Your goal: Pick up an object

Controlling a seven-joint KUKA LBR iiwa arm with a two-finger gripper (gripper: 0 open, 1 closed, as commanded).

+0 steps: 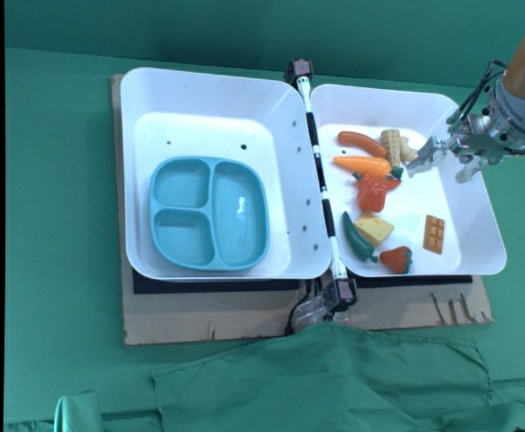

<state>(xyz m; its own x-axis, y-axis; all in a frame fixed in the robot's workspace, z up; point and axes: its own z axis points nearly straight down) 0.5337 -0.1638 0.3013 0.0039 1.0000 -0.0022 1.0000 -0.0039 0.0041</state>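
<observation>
The right bin (478,214) holds several toy foods: a red sausage (363,140), an orange carrot (363,164), a beige knobbly piece (393,144), a red pepper (375,193), a yellow cheese wedge (375,230), a green chili (356,239), a small red-and-green piece (395,259) and an orange waffle bar (434,234). My gripper (442,166) hangs over the bin's upper right part, just right of the beige piece. It is open, with nothing between its fingers. One fingertip (420,161) comes close to the beige piece and the carrot's tip.
The left bin (280,115) holds a teal divided plate (210,212). A black-and-white hinge bar (321,183) runs between the two bins. Green cloth (334,381) is bunched at the front of the bench. The arm enters from the upper right.
</observation>
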